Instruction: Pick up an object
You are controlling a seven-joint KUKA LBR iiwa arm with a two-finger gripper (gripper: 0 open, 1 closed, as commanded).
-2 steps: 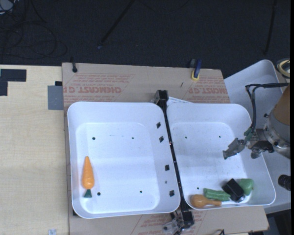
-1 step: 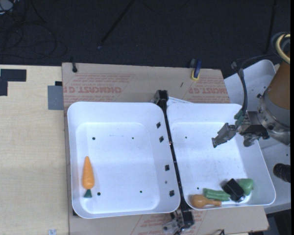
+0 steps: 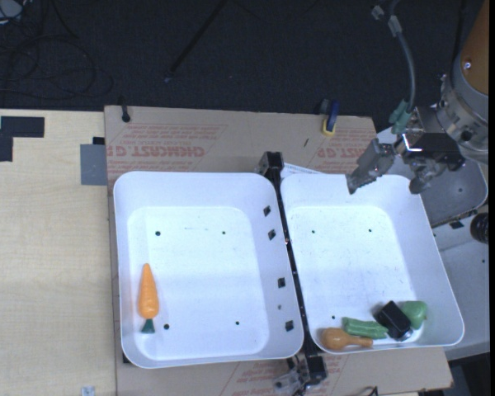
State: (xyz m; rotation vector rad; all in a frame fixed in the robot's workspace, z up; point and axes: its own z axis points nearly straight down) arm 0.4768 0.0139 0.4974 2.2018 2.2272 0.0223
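Nearest me, along the front wall of the right bin (image 3: 445, 304), lay a tight cluster: an orange pear-shaped piece (image 3: 343, 339), a green pod (image 3: 363, 327), a black block (image 3: 393, 319) lying partly over a rounded green piece (image 3: 413, 311). In the left bin (image 3: 124, 221) an orange carrot (image 3: 148, 292) sat alone, well apart from the rest. Farther back, the gripper (image 3: 379, 170) hung over the right bin's far edge, its fingers spread and holding nothing. I judged the carrot the cleaner target, since nothing crowded it; I wanted the jaws turned across its narrow width before descending.
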